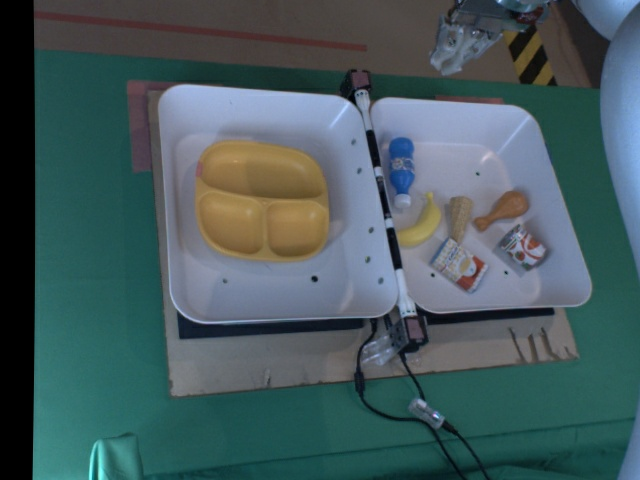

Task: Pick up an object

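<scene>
Two shallow white bins sit side by side on a green-covered table (90, 268), seen from above at a slant. The left bin (190, 268) fills the middle left of the frame and holds a yellow divided tray (262, 200) with three compartments, lying flat near the bin's centre. The right bin (540, 168) sits at the middle right and holds six small things. A blue bottle (401, 170) with a white cap lies close to the bin's left wall. Just below it a yellow banana (422, 224) curves toward an ice cream cone (459, 215), which looks to be touching its tip. A toy chicken drumstick (502, 209) lies to the right of the cone, apart from it. Lower in the bin, a small orange and white carton (458, 265) lies on its side, and a small can (523, 247) rests near it on the right. The gripper (456, 46) hangs at the upper right of the frame, above the far edge of the right bin and well clear of everything in it. Nothing sits between its fingers; I cannot tell how wide they stand. Black cables (400, 398) trail from the join between the bins toward the bottom of the frame.
</scene>
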`<state>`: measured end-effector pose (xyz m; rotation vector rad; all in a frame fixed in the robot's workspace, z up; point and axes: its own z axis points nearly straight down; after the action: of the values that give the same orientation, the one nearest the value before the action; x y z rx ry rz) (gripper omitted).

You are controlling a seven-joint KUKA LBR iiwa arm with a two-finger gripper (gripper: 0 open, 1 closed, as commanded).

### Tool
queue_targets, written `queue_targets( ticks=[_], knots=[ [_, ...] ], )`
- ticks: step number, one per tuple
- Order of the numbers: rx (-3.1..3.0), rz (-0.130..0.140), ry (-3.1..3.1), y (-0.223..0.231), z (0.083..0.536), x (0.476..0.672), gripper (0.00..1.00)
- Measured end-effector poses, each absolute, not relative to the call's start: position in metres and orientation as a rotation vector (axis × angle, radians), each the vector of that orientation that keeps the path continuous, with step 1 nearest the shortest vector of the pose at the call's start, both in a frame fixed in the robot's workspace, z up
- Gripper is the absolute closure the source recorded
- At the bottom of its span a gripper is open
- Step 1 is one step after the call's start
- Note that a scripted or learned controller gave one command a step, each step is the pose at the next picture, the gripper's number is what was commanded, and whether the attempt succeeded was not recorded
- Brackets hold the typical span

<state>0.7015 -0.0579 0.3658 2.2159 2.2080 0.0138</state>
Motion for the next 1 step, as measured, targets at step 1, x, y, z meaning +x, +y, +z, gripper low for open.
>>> queue_targets(
  ticks=[1],
  knots=[
    [2.218,0.012,2.206,-0.0681,0.3942,0.7010,1.00]
  ],
)
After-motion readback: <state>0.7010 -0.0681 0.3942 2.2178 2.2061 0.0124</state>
